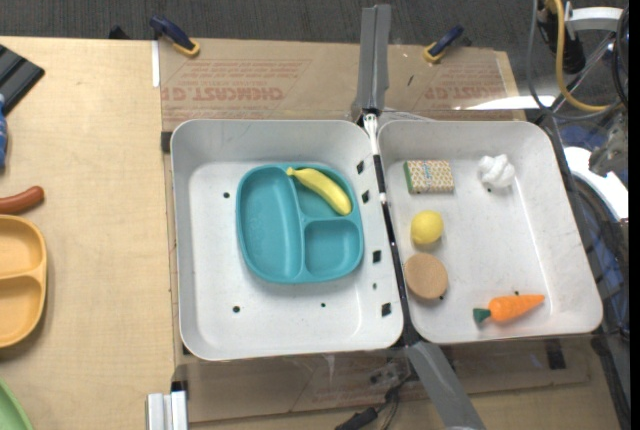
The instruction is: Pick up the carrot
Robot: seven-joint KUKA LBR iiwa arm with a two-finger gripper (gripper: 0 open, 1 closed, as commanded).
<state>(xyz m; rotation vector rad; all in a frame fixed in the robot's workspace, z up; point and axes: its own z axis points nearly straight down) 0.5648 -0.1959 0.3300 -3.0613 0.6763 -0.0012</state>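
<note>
Carrot (515,307): lay flat near the front right corner of the right bin (560,218), leafy end pointing left.
Neighbours: brown disc (426,276) just to its left; lemon (426,228) and a white lump (494,172), perhaps crumpled paper, farther back.
Left bin (200,218): held a teal tray (290,228) with a banana (322,189).
Fingers: state could not be told.
Progress: carrot untouched; approach, grasp and lift all remained.

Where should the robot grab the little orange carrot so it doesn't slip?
Probably around the thick middle of the carrot, coming straight down from above. It lies flat near the front wall of the right bin, green top pointing left and thin tip pointing right and slightly back. Fingers closing across its width, front to back, should hold best; the tip tapers and could slip out.
</note>
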